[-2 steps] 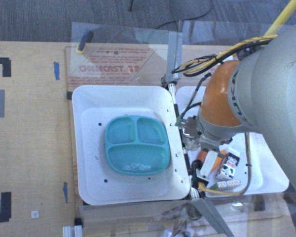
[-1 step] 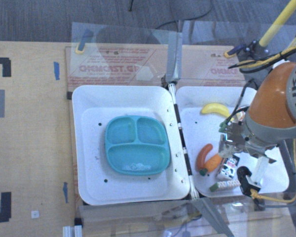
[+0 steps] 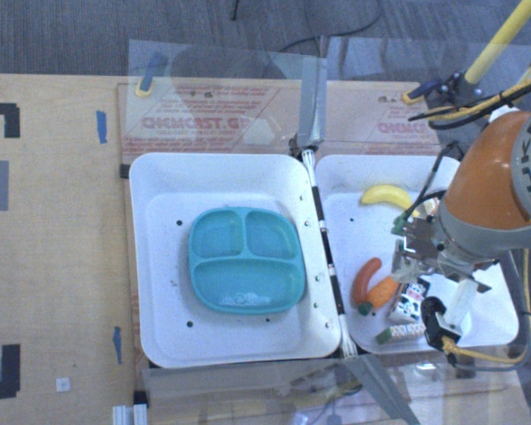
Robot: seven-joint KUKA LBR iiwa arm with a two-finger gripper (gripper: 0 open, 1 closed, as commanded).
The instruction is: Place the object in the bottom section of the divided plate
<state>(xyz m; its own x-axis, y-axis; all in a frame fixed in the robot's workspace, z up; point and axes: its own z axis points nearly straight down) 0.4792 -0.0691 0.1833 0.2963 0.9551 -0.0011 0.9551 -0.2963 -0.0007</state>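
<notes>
A teal divided plate (image 3: 245, 259) lies in the left white bin (image 3: 159, 193); its wide bottom section faces the near edge. In the right bin (image 3: 354, 326) lie a yellow banana (image 3: 386, 197), a red sausage-shaped piece (image 3: 366, 278), an orange carrot (image 3: 380, 295) and a small printed box (image 3: 410, 305). My gripper (image 3: 405, 271) hangs over the right bin, just right of the red piece and the carrot and above the box. The wrist hides its fingertips.
The orange-banded arm (image 3: 491, 184) covers the right bin's right half. A ridge with screws (image 3: 323, 246) divides the two bins. Clear panels (image 3: 230, 87) stand behind the bins. Yellow cables (image 3: 478, 96) run at the upper right.
</notes>
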